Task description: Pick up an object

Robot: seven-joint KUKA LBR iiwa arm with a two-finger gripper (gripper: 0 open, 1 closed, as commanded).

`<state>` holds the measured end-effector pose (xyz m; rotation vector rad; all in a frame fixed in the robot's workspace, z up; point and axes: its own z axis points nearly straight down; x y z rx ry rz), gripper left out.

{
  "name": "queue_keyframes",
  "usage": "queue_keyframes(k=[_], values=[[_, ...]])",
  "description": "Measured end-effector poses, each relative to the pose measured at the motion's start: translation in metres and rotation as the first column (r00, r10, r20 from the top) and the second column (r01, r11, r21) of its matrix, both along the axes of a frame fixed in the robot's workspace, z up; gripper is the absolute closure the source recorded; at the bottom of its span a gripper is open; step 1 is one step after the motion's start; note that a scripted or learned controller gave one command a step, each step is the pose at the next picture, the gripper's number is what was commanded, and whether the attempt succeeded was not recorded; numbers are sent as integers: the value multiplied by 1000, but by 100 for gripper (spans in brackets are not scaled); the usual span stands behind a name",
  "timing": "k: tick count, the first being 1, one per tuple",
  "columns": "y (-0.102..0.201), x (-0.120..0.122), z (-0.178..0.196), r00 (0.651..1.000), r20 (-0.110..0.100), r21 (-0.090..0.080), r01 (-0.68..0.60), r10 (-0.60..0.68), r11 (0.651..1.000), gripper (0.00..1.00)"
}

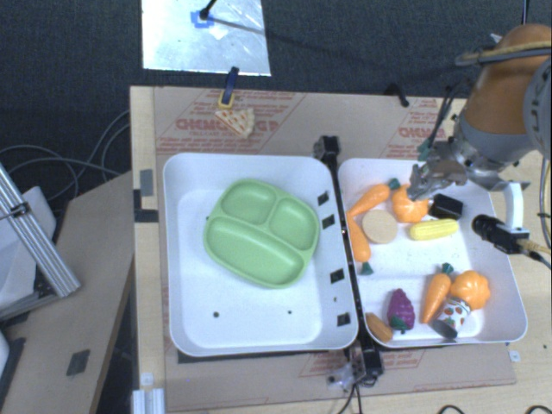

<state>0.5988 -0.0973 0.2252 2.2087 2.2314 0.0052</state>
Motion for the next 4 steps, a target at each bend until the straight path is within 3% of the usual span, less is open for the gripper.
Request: queue_keyframes(k=[1,2,4], values=[[55,0,-10,1000,-2,1,0,0,1000,100],[93,-7,3,1000,-2,1,2,-2,1000,100],[91,-2,-9,1000,-2,-1,5,-5,1000,100]])
